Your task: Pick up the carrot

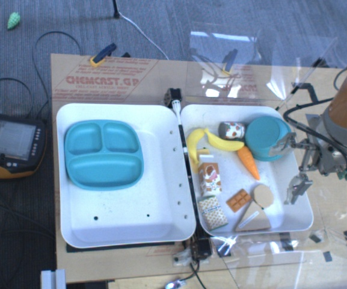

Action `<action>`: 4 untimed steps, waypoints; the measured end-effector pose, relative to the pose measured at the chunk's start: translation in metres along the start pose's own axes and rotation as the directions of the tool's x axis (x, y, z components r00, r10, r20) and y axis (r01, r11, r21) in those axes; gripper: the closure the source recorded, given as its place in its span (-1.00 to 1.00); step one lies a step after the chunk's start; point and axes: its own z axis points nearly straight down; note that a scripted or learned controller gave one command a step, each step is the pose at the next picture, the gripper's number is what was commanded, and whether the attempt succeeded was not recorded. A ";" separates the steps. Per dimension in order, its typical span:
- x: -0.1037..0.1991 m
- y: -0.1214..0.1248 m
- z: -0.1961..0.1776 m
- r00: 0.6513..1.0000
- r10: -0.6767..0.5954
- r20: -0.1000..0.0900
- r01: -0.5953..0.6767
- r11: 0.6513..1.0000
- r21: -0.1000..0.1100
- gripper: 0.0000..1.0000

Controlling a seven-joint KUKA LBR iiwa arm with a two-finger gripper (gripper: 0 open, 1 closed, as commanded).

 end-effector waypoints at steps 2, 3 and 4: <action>-0.041 0.010 0.124 1.000 -0.002 0.004 0.002 1.000 0.004 1.00; -0.002 0.050 0.016 1.000 -0.007 0.011 0.007 1.000 0.002 1.00; -0.020 0.105 -0.001 0.999 -0.033 0.004 0.033 0.999 -0.003 1.00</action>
